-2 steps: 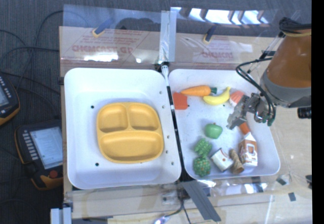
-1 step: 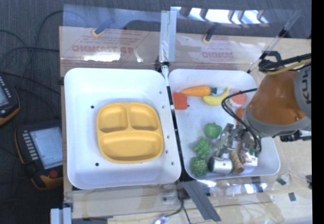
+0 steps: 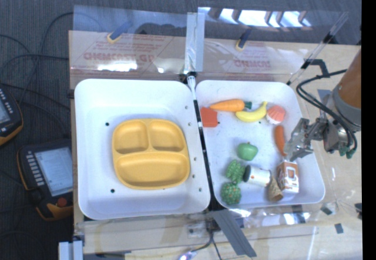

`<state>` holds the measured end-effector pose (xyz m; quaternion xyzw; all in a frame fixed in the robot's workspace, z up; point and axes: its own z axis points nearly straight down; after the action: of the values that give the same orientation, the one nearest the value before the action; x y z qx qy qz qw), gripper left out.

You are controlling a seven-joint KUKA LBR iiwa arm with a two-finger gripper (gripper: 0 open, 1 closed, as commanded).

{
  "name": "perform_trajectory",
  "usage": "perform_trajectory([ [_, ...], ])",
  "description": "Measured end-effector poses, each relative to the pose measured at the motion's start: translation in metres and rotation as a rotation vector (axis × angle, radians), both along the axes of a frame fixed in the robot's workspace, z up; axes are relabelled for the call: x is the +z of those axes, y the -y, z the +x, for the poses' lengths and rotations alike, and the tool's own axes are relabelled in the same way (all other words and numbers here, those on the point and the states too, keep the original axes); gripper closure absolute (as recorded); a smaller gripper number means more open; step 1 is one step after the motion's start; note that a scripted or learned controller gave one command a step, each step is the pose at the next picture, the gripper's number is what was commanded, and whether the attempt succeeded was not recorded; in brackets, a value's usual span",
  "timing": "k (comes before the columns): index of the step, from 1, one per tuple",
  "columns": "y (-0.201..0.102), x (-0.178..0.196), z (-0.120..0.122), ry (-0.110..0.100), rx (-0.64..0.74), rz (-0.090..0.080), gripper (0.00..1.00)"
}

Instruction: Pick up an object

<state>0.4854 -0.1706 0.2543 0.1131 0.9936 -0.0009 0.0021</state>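
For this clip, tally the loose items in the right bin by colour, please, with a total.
Orange or red: 4, carrot, red block, round piece, long piece
Yellow: 1, banana
Green: 3, apple, two broccoli pieces
White: 1, can
Brown: 1, carton
Total: 10

A single fixed camera looks down at a slant from above the bench, far enough back to take in both shallow white plastic bins (image 3: 88, 153) whole. The clear plastic wall (image 3: 176, 41) behind the bins lies toward the top of the view, and the dark carpeted floor (image 3: 35, 18) spreads beyond it.
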Motion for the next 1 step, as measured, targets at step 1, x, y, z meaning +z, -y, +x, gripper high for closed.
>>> perform_trajectory([
  [1, -0.0215, -0.1169, -0.0012, -0.005, -0.059, 0.004, 1.00],
])
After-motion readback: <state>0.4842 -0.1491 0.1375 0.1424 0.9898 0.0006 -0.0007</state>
